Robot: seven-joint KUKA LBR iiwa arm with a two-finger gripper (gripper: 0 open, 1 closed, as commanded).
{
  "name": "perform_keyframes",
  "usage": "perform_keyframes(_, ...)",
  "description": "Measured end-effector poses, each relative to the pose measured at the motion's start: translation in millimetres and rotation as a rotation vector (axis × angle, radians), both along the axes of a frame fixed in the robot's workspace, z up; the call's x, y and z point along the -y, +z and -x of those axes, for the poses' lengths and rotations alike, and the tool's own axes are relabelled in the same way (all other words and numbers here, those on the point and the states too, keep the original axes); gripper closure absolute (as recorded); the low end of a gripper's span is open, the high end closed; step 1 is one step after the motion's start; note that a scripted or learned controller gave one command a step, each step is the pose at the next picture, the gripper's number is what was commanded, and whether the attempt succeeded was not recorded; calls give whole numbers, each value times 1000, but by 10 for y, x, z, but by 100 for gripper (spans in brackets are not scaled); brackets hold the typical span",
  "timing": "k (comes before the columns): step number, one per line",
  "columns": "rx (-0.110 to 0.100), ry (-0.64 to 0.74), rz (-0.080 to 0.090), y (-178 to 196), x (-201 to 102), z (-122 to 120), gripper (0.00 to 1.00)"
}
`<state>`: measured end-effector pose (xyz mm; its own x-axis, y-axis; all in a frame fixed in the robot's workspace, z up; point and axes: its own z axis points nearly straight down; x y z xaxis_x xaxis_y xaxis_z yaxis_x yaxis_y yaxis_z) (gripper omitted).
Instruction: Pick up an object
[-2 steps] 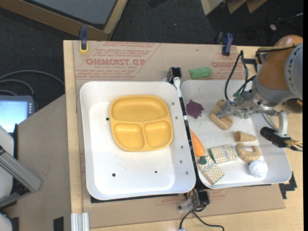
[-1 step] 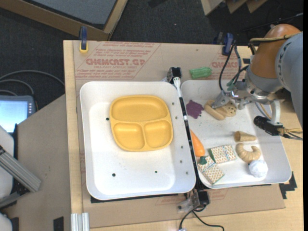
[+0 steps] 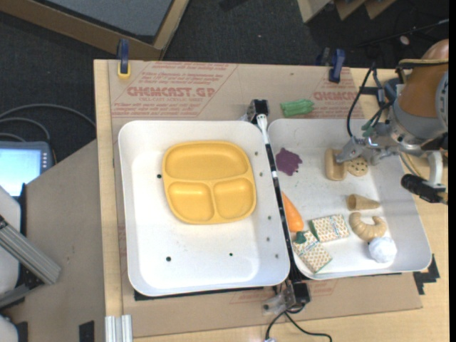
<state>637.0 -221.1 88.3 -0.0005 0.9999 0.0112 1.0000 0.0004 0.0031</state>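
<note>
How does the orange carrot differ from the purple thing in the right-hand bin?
The carrot is orange, long and tapered; the purple piece is squat and lumpy. The carrot lies against the bin's left wall, pointing along it; the purple piece sits farther up, a little off that wall. Both lie in the right bin, away from the gripper.

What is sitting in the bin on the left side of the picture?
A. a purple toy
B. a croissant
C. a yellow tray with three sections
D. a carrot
C: the yellow tray with three sections lies in the left bin, while the carrot, purple toy and croissant all lie in the right bin.
</note>
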Motion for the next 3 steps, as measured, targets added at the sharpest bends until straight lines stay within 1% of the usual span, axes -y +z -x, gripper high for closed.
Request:
perform_keyframes(1, 1, 3, 3, -12, -24, 470, 0)
perform_keyframes(2, 3, 1, 10, 0, -756, 1200, 0)
perform_keyframes(3, 12, -1, 9, 127, -742, 1157, 100)
